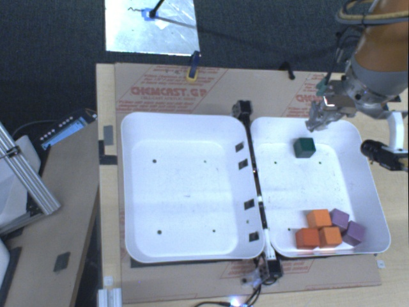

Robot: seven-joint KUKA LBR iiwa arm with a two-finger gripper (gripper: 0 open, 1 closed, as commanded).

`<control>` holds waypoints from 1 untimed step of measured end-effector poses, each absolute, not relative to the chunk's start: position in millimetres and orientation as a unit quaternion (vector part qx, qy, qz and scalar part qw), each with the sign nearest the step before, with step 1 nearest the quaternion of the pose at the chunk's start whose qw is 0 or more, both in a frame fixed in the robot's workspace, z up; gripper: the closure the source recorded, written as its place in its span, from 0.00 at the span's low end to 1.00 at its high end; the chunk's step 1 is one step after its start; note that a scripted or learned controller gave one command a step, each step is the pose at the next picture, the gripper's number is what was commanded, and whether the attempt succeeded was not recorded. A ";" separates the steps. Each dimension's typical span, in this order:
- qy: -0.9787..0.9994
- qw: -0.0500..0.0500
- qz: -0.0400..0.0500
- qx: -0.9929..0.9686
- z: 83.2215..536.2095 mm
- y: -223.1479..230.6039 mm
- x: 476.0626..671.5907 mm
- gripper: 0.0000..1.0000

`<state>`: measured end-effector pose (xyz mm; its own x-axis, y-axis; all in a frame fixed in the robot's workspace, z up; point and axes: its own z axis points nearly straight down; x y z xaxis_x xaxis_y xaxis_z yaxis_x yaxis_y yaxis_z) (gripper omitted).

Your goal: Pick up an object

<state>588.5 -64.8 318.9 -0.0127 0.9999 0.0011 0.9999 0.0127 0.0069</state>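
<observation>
Bins [185,123] on cardboard-covered bench [166,85]

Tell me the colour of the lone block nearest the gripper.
Dark green: the lone block, seen in the camera view, sits in the right bin just below the gripper.

The arm [383,37] runs off the upper right of the frame, so most of it is cut away. The gripper [317,121] at upper right is small & blurred; can't tell how its fingers stand. A black part [383,153] at the right edge is cut off. At lower right, the orange blocks [318,229] & purple blocks [347,226] crowd together, partly covering each other. A metal rail [25,184] leaves the frame at left.
</observation>
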 end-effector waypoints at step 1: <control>0.710 0.006 0.005 0.704 398.1 -35.7 668.2 1.00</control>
